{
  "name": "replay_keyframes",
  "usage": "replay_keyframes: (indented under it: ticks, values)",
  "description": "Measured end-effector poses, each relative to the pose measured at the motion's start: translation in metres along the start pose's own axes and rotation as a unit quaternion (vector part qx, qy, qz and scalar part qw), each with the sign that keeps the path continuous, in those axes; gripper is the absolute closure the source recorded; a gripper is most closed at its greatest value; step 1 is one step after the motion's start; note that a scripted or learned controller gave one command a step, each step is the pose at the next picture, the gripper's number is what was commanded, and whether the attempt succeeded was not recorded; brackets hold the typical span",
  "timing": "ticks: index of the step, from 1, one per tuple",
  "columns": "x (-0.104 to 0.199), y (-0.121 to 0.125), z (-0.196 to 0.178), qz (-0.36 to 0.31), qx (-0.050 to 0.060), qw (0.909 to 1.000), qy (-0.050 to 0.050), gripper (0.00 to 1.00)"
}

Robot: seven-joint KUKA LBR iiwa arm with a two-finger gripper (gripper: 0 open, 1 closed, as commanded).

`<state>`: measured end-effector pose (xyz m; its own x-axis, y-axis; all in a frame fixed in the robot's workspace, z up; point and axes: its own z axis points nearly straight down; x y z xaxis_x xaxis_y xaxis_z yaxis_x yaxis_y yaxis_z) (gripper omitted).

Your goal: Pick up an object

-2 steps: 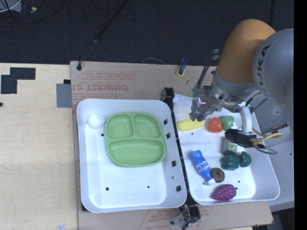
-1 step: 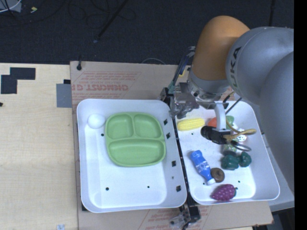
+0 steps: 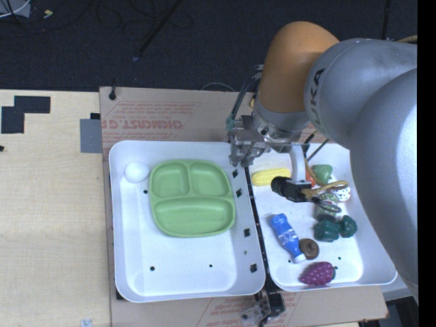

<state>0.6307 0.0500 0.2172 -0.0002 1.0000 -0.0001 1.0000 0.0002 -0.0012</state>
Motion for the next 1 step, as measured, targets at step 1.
replay_keyframes:
  ticks: [1]
  values:
    - [0.0054, 0.0097, -0.0144, 0.0, 0.0, 1.0, 0.0, 1.0]
